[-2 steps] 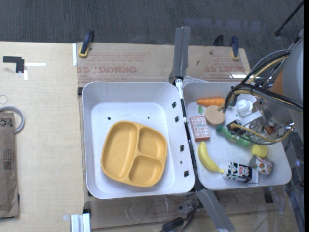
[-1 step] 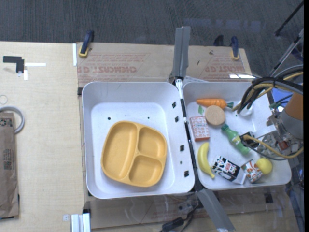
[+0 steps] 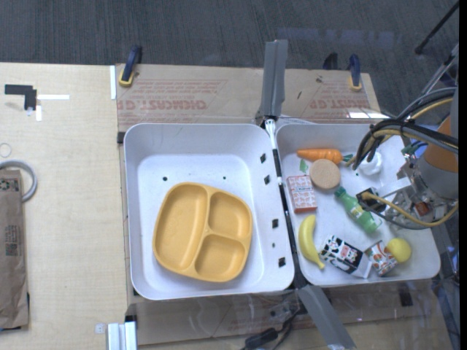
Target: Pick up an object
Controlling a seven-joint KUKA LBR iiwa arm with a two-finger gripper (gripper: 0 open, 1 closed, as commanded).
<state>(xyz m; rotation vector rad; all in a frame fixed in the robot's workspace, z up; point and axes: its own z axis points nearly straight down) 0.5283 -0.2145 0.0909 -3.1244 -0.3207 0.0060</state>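
A grey robot arm with an orange band [image 3: 442, 143] reaches in over the right-hand shallow white plastic bin [image 3: 430, 268], its end effector [image 3: 422, 204] low above the bin's right side amid a tangle of black and yellow cables [image 3: 387, 131]. Whether it is apart, together or clamped on anything cannot be told, as the wrist and cabling hide it.

Just to the left of the end effector lies a green plastic bottle [image 3: 359, 210], tilted. Below the end effector, near the bin's front wall, sit a small yellow lemon-like fruit [image 3: 399, 249] and, touching it, a small red-and-white carton [image 3: 381, 259]. Left of those lies a black-and-white cow-patterned carton [image 3: 343, 254], with a yellow plastic banana [image 3: 309, 240] just beside it.

Farther left of the end effector are a red-and-white printed box [image 3: 300, 193] and a round tan wooden disc [image 3: 325, 174]; an orange plastic carrot [image 3: 319, 154] lies beyond the disc, toward the bin's rear wall. A small white object [image 3: 372, 164] rests up and to the left of the end effector.

Well apart to the left, the second shallow white plastic bin [image 3: 139, 195] holds a yellow three-compartment plastic plate [image 3: 203, 231]. Both bins rest on the light wooden worktop [image 3: 58, 137].
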